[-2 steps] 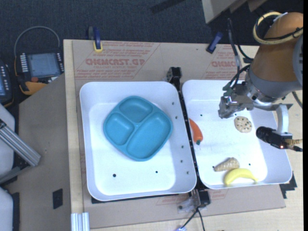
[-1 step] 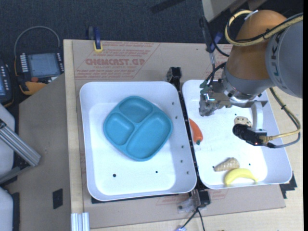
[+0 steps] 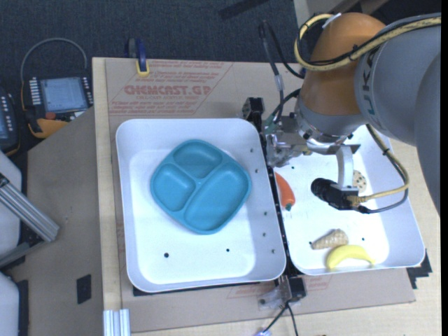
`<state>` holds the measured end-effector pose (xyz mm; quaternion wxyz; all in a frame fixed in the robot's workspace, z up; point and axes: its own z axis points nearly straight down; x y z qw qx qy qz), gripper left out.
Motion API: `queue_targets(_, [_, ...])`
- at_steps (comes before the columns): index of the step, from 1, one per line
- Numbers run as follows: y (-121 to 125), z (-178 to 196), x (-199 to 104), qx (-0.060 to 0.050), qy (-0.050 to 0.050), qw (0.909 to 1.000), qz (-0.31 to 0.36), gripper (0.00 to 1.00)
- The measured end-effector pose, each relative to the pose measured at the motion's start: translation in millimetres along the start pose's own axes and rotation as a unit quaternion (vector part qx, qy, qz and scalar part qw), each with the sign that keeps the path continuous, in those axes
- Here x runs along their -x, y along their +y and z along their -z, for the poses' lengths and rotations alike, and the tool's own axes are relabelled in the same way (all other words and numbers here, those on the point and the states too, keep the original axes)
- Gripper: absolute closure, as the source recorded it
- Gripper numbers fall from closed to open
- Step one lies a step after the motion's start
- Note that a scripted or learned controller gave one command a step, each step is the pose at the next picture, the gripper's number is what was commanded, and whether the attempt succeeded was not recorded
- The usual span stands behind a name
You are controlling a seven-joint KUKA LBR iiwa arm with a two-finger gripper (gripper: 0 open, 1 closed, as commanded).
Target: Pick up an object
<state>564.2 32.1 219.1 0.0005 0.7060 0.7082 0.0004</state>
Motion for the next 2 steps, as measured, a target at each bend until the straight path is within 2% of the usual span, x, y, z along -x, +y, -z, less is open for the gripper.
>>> queue_targets(1, [-1.7, -3.6, -59.7, 0.0, 0.0, 1.0, 0.001, 1.0])
queue_targets(2, [-1.4, -3.2, -56.6, 0.0, 0.0, 1.0, -0.001, 0.0])
